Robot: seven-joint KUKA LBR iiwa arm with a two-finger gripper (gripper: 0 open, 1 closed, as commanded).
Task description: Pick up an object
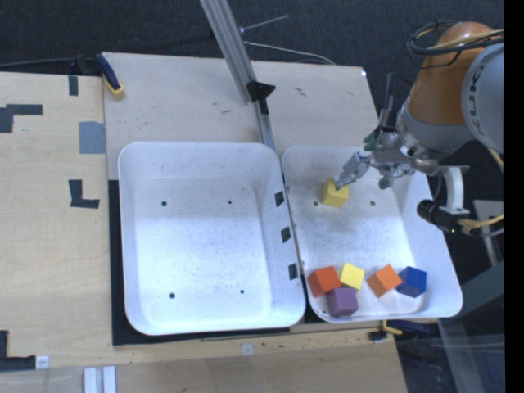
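**One yellow block at the tool's tip**

One yellow block (334, 194) sits in the upper part of the right bin (426, 244), just below and to the left of the tool (358, 170). The tool reaches in from the right, slanting down-left, and its tip ends at the block's upper right corner; whether it touches the block or hangs just above it cannot be told. Whether the tool's fingers are spread or pressed together cannot be told either, and nothing shows between them.

The block is roughly cubic, so it has no clear long axis. It lies turned a little against the bin's walls, one corner toward the lower left.

Five more blocks cluster along the near edge of the same bin, well apart from the tool: an orange-red block (323, 279), a smaller yellow cube (352, 276), a purple block (342, 301), an orange block (383, 281) and a blue block (412, 281).

The left bin (131, 219) lies beside it on the desk (180, 97).
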